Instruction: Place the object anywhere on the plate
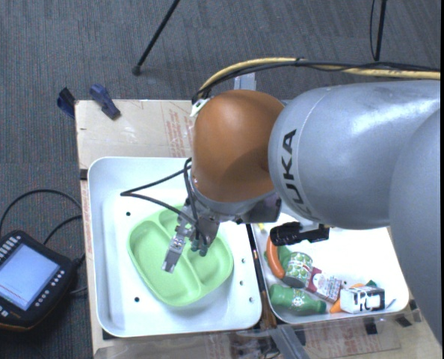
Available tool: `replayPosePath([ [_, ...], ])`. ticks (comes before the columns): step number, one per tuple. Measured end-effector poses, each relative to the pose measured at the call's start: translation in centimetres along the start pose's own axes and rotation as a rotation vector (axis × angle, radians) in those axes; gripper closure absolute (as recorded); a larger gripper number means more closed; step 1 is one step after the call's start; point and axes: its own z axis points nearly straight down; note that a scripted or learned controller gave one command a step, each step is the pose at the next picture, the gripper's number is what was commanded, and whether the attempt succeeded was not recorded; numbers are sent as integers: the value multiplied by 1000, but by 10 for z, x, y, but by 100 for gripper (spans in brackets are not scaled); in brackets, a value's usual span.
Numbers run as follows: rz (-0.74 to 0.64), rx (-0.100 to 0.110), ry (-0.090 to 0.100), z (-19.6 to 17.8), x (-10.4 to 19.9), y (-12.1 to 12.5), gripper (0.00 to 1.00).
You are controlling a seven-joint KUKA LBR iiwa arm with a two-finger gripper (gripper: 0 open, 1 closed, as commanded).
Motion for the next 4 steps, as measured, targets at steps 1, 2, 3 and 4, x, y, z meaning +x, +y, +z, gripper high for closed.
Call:
replayPosePath([
  [1,-91,-1,-1,8,-68,-48,0],
  [2,-87,-1,3,0,-69,-48,100],
  [3,-145,-2,-1,-18,-51,11,100],
  [4,-145,-2,-1,-18,-51,11,0],
])
